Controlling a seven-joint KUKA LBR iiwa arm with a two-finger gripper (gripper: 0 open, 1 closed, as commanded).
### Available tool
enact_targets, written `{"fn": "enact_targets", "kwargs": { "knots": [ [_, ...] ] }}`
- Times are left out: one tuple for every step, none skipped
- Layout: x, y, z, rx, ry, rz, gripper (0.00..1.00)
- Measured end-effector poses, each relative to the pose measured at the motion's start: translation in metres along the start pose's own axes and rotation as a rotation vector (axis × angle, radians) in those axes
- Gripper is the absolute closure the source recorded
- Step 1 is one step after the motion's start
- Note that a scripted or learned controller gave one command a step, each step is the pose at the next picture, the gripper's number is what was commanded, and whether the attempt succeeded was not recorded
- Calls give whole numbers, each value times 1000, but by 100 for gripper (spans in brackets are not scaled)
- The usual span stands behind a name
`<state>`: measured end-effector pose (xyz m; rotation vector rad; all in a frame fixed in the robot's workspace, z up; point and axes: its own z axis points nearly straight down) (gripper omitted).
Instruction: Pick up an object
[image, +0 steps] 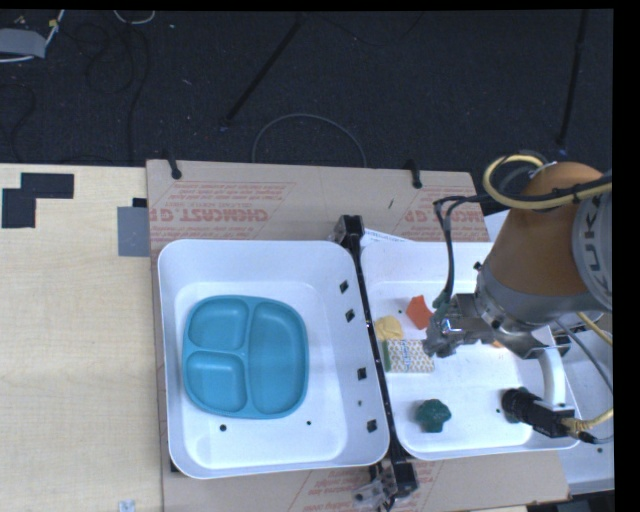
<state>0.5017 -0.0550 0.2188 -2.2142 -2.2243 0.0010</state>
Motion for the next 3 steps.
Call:
{"fn": "enact_targets", "kwargs": {
  "knots": [
    [51, 27, 8, 0, 0, 0, 100],
    [102, 46, 15, 1, 0, 0, 100],
    [158, 64, 2, -1, 0, 0, 100]
  ]
}}
